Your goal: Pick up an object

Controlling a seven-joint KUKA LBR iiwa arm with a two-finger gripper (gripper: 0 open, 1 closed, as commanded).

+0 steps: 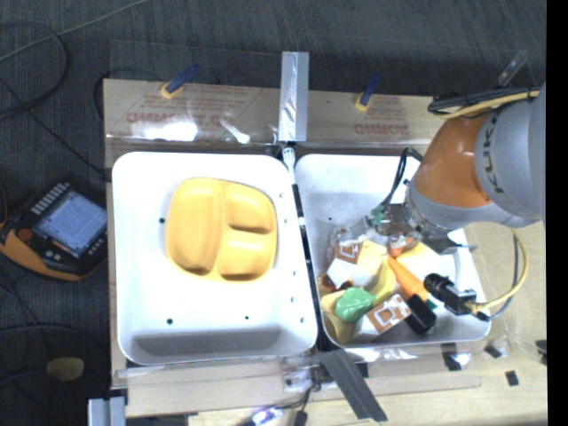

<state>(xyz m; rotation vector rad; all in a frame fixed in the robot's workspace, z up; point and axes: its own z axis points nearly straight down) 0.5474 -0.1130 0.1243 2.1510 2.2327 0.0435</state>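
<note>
Jaws: I cannot tell their state, as the gripper (397, 229) sits low in the right bin (330, 180).
A yellow divided tray (221, 229) fills the left bin's (133, 238) middle; an orange carrot (406, 278), a green toy (353, 303) and small cartons crowd the right bin's front edge.

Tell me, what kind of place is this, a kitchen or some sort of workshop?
Probably a robotics lab or test bench, not a kitchen. A grey and orange robot arm reaches into a white bin of jumbled small toys, a handheld controller lies on the carpet, and cables trail across the floor.
</note>
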